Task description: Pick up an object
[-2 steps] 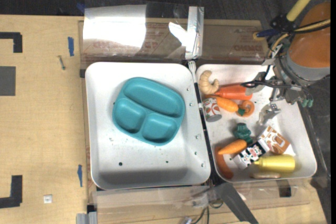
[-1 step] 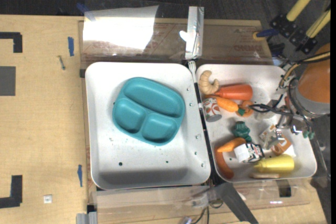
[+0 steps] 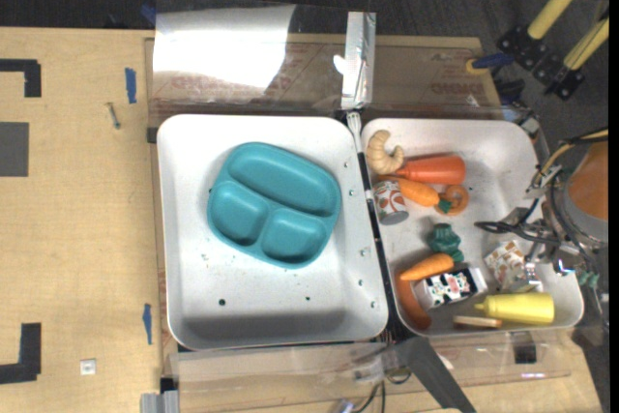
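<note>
Your candidates sit in the right bin [image 3: 503,135]: a yellow bottle [image 3: 517,308] just below the gripper [image 3: 527,251], a black-and-white carton [image 3: 452,286] to its left, toy carrots [image 3: 426,267] beyond, then the croissant [image 3: 383,150]. I can't tell how the fingers stand. The teal divided plate [image 3: 274,202] lies in the left bin [image 3: 184,208]

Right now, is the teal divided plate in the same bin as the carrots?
No. The teal plate lies in the left bin, while the carrots lie in the right bin.
</note>
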Robot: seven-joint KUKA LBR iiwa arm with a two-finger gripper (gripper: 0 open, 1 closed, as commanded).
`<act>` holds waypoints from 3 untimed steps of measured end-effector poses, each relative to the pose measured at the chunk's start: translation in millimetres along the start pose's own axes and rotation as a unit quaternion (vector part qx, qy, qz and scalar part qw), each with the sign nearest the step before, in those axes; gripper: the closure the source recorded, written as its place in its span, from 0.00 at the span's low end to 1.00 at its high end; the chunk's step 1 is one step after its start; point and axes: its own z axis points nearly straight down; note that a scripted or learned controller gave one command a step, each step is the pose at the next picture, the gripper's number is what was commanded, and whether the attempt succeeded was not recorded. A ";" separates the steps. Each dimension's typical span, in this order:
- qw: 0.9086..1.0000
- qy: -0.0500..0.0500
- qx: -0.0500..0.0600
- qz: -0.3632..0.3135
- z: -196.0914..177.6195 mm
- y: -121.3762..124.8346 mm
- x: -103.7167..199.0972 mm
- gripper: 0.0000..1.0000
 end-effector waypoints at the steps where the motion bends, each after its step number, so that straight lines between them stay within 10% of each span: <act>1: 0.979 -0.009 -0.002 -0.202 -3.9 3.6 -1.3 0.00; 2: 0.960 0.008 -0.005 -0.281 -62.1 6.2 -83.0 0.00; 3: 0.947 -0.001 0.001 -0.321 -19.8 9.7 -27.2 0.00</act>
